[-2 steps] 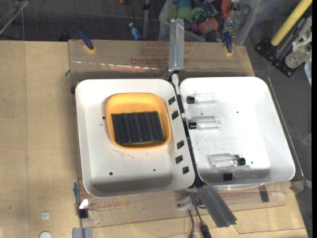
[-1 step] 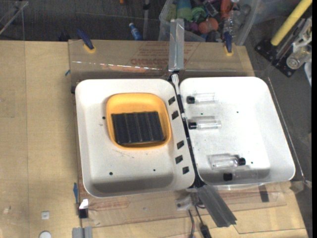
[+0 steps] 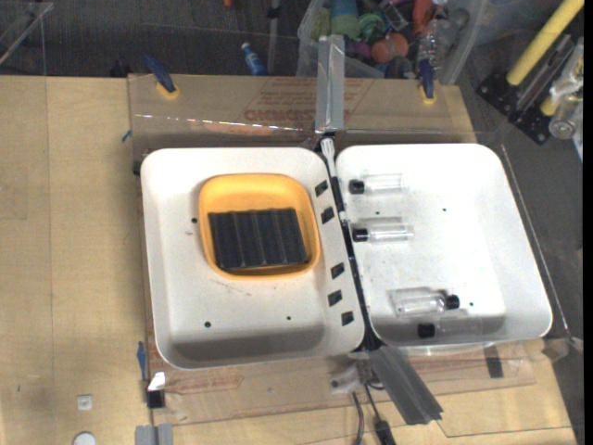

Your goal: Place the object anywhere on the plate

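Note:
An orange-yellow plate [image 3: 255, 188] sits in the left white bin [image 3: 176, 248], with a dark ribbed rectangular object [image 3: 258, 238] lying flat on its middle. In the right white bin [image 3: 482, 221] lie three clear small bottles with black caps: one near the back left [image 3: 375, 184], one in the middle left [image 3: 382, 233], one toward the front [image 3: 422, 300].
A row of black clips [image 3: 332, 244] runs along the divider between the bins. A clear box of colourful toys [image 3: 389, 12] stands behind the bench. Blue clamps [image 3: 165, 83] hold the back board. Wooden bench top surrounds the bins.

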Controlling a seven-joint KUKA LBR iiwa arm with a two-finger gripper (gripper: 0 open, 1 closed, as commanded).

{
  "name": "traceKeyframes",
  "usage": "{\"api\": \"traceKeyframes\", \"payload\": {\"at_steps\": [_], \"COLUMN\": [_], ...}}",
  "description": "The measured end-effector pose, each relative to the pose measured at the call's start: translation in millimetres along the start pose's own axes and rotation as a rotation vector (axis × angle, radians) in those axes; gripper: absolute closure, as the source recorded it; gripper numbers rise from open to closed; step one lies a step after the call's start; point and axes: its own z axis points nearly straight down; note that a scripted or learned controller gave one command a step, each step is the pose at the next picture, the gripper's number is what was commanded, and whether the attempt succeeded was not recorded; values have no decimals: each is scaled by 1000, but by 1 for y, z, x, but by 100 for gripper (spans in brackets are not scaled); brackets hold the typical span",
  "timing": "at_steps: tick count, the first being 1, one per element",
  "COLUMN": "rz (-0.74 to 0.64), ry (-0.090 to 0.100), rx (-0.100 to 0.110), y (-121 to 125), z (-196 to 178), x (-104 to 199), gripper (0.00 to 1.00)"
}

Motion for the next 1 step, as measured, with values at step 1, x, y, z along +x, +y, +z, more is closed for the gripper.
{"api": "traceKeyframes", "payload": {"at_steps": [1], "rz": [-309], "ry": [0], "rx": [-2], "y": [0], "z": [0], "x": [0], "gripper": [100]}}
